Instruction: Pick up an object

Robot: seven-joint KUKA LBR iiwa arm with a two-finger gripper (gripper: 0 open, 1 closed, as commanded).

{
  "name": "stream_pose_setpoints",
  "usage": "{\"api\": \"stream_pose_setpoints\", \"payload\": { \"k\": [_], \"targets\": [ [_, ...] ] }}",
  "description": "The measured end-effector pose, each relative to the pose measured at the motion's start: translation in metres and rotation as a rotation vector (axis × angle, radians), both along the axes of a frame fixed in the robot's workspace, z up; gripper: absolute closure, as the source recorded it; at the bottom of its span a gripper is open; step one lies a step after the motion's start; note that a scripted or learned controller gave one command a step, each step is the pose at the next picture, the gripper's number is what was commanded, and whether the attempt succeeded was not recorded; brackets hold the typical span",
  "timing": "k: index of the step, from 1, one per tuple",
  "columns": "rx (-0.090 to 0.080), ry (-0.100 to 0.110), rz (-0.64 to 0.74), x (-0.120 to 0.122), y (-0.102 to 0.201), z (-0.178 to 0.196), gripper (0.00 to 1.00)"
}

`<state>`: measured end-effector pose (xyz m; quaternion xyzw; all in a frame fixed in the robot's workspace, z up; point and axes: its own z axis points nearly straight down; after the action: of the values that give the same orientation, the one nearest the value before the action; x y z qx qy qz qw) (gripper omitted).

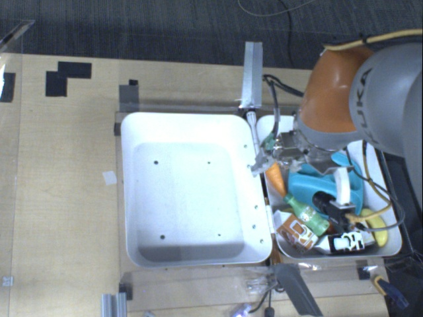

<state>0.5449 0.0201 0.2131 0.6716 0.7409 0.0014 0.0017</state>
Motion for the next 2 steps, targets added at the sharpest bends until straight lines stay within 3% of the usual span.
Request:
{"api": "stream_pose_setpoints", "payload": {
  "k": [1,2],
  "targets": [
    [0.001,0.001,-0.189,-0.033,-0.018,0.011,0.0],
    [0.001,0.001,-0.252,0.001,-0.019,0.042,0.0]
  ]
}}
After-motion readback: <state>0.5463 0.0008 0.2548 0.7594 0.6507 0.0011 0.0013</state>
